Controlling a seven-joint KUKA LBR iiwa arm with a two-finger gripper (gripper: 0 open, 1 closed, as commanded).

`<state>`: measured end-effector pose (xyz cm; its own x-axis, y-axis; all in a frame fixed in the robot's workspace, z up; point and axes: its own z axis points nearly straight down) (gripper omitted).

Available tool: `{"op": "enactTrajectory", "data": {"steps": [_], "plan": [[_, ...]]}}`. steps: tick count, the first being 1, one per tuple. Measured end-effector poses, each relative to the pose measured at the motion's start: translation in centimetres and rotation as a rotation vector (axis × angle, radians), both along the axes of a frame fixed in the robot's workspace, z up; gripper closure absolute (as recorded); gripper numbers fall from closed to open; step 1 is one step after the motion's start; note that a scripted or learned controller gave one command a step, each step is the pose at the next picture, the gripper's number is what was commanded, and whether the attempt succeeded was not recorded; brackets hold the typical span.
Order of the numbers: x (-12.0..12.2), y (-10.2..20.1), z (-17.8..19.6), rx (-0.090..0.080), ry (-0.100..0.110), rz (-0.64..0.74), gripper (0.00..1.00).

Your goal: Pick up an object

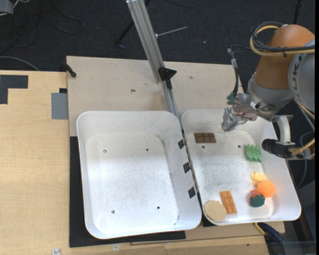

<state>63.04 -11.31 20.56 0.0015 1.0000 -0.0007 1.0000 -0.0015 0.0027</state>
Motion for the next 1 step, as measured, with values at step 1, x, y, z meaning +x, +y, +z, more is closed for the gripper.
{"op": "enactTrajectory", "data": {"steps": [1], "plan": [[-0.03, -0.02, 0.11, 0.0, 0.004, 0.003, 1.0]]}}
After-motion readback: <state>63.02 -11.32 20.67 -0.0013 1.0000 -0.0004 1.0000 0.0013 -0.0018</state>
